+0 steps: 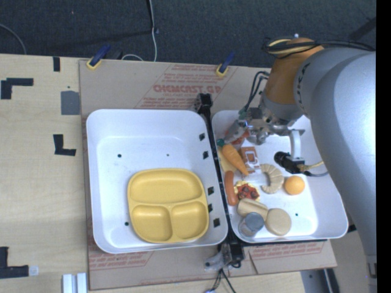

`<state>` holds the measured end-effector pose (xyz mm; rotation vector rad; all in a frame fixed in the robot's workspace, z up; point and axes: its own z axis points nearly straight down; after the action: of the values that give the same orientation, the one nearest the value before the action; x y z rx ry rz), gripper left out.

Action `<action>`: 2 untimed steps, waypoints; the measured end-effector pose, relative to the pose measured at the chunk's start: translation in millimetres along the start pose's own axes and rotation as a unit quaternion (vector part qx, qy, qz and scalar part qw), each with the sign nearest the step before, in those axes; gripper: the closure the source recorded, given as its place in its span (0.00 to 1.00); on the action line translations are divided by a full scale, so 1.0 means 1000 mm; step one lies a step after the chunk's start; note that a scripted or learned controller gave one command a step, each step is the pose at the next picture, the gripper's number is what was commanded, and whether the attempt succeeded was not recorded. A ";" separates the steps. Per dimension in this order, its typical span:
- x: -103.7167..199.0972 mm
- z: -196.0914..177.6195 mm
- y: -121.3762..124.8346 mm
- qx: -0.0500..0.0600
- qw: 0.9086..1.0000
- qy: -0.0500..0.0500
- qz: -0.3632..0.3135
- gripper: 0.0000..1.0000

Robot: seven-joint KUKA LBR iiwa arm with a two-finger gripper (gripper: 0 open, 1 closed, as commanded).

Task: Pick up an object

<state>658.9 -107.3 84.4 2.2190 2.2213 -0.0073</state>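
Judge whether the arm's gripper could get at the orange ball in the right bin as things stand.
Probably yes. The orange ball lies uncovered near the right bin's edge, with only a croissant beside it, and the gripper hangs over the same bin close by.

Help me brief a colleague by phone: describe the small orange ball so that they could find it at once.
Look at the right-hand white bin, the one crowded with toy food. Near its right side, beside the pale croissant, lies the orange ball. It is the one plain round orange piece; the carrot is long and tapered.
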 end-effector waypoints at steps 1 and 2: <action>0.005 -0.001 0.000 -0.001 1.000 -0.004 0.001 0.00; 0.005 -0.001 -0.001 -0.001 1.000 -0.004 0.002 0.00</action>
<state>658.3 -102.3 85.9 2.2182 2.2113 -0.0141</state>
